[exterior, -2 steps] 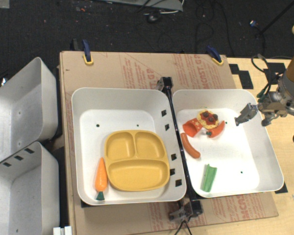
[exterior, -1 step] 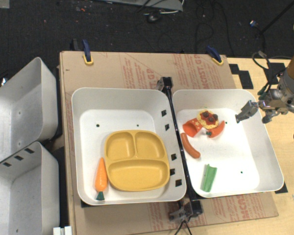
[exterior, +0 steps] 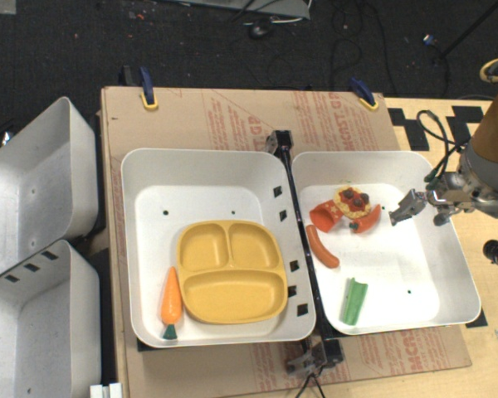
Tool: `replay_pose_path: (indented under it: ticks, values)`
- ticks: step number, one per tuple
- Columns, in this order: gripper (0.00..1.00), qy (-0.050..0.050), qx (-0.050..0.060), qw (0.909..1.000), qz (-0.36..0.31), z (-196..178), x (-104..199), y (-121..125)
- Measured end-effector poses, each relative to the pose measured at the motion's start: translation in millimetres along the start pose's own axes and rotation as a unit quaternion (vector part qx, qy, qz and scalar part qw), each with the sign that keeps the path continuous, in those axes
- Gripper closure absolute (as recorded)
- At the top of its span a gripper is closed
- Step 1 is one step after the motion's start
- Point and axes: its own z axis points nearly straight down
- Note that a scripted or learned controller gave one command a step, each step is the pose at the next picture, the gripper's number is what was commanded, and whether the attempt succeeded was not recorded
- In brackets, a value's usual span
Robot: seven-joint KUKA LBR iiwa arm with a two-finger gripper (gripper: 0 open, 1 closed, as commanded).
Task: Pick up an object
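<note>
While seemingly empty, gripper point(exterior: 422, 209) near bin rim point(exterior: 453, 222).

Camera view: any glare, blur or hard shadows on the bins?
Camera view: lighting even, white bins bright but not blown out; left bin and right bin show soft shadows only; carrot, sausage and green piece sharp; the pincer looks slightly soft; the floor beyond the bench is dark.
</note>
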Motion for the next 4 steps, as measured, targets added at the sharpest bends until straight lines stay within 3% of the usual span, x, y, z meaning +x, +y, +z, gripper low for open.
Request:
replay_pose_path:
  ticks: [2,3,4]
  values:
    - [0.00,0.000,0.000,1.0000,-0.002,100.3,9.6,12.1]
    - [1.00,-0.001,-0.003,1.0000,-0.001,86.8,8.8,13.5]
    - [1.00,-0.001,-0.005,1.0000,-0.002,38.4,11.5,23.7]
